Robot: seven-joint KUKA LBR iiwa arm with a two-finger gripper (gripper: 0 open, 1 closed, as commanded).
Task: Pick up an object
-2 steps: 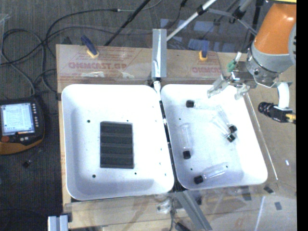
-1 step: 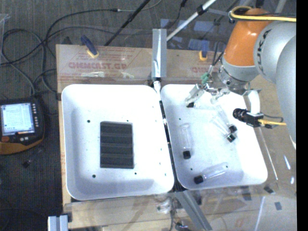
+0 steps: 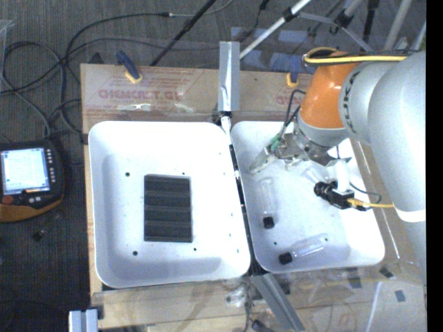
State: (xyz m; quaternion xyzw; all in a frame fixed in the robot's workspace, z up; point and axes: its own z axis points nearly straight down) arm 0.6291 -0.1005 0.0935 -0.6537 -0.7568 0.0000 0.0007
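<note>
A black ribbed rectangular block [image 3: 167, 208] lies flat in the middle of the left bin [image 3: 111, 144]. In the right bin [image 3: 360, 241] a clear tube with a black end [image 3: 266, 198] lies lengthwise near the left wall. A second clear tube with a black end [image 3: 304, 247] rests near the front wall. My gripper [image 3: 272, 154] hangs over the back left part of the right bin, just behind the first tube. Nothing shows between its tips.
The grey arm with its orange band [image 3: 325, 106] covers the back right of the right bin. A metal post [image 3: 228, 81] stands behind the wall between the bins. A handheld pendant [image 3: 28, 178] lies left of the bench.
</note>
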